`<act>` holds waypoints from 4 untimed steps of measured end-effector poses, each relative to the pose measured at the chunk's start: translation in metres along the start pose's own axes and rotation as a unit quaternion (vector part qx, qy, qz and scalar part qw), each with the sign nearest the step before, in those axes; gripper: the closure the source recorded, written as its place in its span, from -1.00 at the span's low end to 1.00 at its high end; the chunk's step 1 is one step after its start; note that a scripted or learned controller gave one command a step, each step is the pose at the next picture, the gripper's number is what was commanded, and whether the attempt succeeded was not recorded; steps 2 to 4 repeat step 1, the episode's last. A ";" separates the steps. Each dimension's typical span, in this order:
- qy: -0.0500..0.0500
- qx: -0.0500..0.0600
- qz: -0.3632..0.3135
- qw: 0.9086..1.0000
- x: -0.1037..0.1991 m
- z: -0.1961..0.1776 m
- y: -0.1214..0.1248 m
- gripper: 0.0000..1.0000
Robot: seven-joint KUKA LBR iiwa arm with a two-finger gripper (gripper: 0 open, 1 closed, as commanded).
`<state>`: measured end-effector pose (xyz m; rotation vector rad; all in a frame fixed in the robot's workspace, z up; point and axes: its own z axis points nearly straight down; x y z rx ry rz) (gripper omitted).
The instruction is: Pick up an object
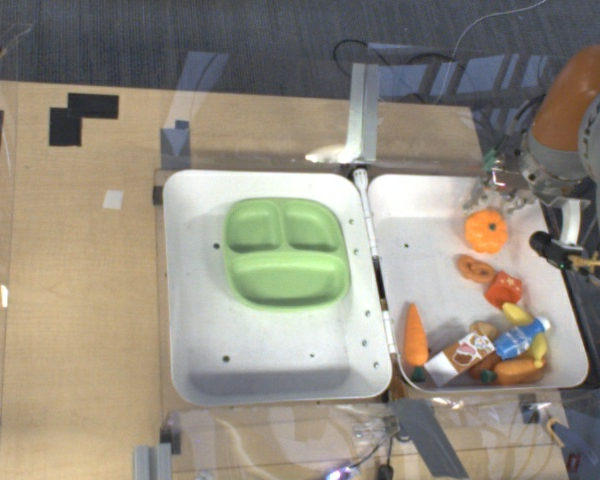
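My gripper [496, 200] hangs over the far right corner of the right bin [420, 208], fingers spread and open with nothing between them. Just below it, a small orange pumpkin [485, 231] rests on the bin floor, close to the fingertips but apart from them. Further toward the front lie a flat orange-brown piece [472, 266] and a red toy [504, 289]. In the front right corner sits a pile: a carrot [414, 336], a small printed carton [462, 354], a blue bottle [518, 340], a yellow banana [520, 315] and a sausage [518, 371].
The left bin [195, 348] holds a green divided plate [284, 251] near its middle. A metal rail [372, 268] separates the two bins. The arm's grey and orange wrist [570, 108] rises at the right edge, with cables beside it.
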<state>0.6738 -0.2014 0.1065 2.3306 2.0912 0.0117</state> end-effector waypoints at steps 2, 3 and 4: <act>0.001 0.002 -0.044 0.999 0.057 -0.092 -0.019 1.00; 0.001 0.002 -0.044 0.999 0.057 -0.092 -0.019 1.00; 0.001 0.002 -0.044 0.999 0.057 -0.092 -0.019 1.00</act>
